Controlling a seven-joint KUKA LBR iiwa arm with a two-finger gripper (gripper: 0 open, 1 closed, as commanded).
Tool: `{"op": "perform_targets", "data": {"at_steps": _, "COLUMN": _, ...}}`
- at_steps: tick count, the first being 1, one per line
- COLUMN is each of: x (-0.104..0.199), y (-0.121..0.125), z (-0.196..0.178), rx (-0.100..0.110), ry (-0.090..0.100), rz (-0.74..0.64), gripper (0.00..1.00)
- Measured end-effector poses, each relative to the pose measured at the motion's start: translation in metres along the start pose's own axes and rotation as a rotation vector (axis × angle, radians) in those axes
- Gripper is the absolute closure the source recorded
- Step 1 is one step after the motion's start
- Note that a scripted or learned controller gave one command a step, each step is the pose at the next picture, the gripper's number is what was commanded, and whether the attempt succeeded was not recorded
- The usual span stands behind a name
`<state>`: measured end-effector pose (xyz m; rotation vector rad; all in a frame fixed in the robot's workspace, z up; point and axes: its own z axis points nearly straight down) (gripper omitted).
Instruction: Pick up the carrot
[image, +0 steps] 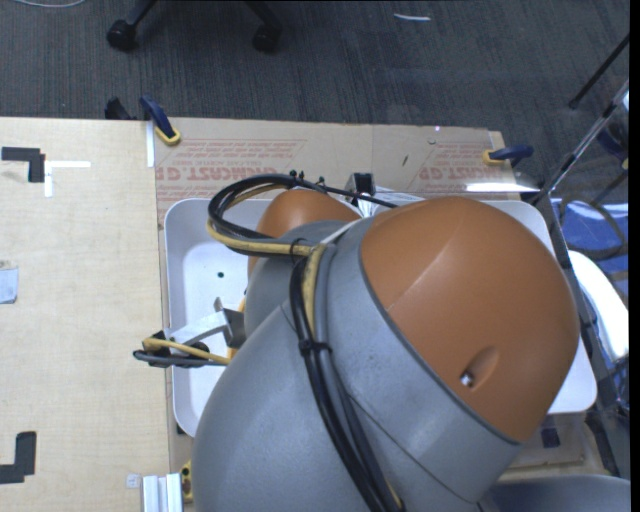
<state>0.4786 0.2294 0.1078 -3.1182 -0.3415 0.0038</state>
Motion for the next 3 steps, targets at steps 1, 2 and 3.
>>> {"op": "perform_targets", "data": {"at_steps": 1, "x": 0.008, "y": 0.000, "z": 0.004, "rx": 0.003, "ry": 0.014, "rz": 0.015, "gripper": 0.00}}
{"op": "perform_targets", "data": {"at_steps": 2, "x": 0.037, "y": 0.007, "z": 0.005, "rx": 0.001, "ry": 0.015, "rz": 0.007, "gripper": 0.00}}
{"op": "perform_targets", "data": {"at_steps": 3, "x": 0.009, "y": 0.001, "z": 0.004, "rx": -0.006, "ry": 0.033, "rz": 0.016, "gripper": 0.00}}
